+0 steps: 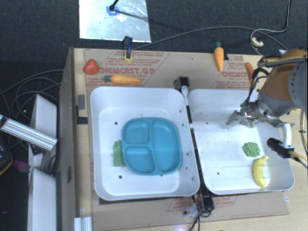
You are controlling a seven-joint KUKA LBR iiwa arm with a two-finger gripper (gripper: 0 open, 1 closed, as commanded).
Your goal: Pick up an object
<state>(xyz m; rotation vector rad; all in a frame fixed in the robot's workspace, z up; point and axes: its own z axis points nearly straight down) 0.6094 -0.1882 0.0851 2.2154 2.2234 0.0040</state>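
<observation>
My gripper [242, 121] hangs over the upper middle of the right bin [211, 177], its two fingers spread open with nothing between them. A green clump of peas [250, 149] lies in that bin, a little below and to the right of the gripper. A yellow banana [260, 171] rests near the bin's lower right corner. In the left bin [103, 129] sits a blue divided plate [151, 146], with a green pea pod [118, 154] against its left edge.
Outside the bins, toy carrots [126, 79] [219, 57] and a red tomato [90, 66] lie on the cardboard behind them. A black divider clamp [183, 84] stands between the bins. Cables run at the right and left.
</observation>
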